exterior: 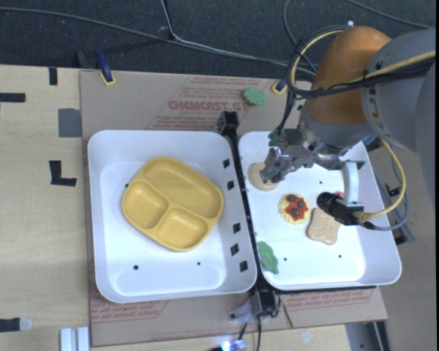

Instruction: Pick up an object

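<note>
While the arm is reaching in over the right bin (380, 269), the claw (272, 168) is hovering low at that bin's upper left corner, right over a small tan disc (260, 180) that is peeking out beneath it. I cannot tell how the claw is set, since the wrist is hiding it from up here. Just beyond the claw, toward the bin's middle, a little pizza piece (294, 208) is lying, with a slice of toast (323, 227) beside that and a green leaf (267, 257) further off by the divider. Well away on the far side, a yellow divided plate (173, 203) is sitting in the left bin (106, 269). The disc looks flat and thin, so I'm guessing the claw could be skidding over it, or nudging it against the bin wall and closing on nothing.
</note>
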{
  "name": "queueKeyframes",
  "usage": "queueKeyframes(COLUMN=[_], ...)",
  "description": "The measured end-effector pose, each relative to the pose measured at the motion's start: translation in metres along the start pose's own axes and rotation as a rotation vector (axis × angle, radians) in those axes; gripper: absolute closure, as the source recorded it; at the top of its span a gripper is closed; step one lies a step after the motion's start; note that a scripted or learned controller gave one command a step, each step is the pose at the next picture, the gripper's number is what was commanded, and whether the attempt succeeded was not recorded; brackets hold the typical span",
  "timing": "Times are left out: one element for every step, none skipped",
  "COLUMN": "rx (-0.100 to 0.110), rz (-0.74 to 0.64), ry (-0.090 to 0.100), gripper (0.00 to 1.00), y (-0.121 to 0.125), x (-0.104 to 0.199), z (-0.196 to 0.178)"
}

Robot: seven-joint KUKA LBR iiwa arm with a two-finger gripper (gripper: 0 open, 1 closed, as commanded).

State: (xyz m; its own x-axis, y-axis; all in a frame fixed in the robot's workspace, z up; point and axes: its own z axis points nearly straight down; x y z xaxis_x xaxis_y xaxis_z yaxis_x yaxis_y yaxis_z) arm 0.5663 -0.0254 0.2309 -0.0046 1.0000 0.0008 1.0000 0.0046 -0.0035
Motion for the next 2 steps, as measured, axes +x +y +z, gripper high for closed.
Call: queueKeyframes(rx=[0.0, -0.001], rz=[0.0, -0.002], ry=[0.0, 0.001], gripper=[1.0, 1.0], y=[-0.011, -0.023], x=[0.048, 0.091], z=[0.012, 0.006])
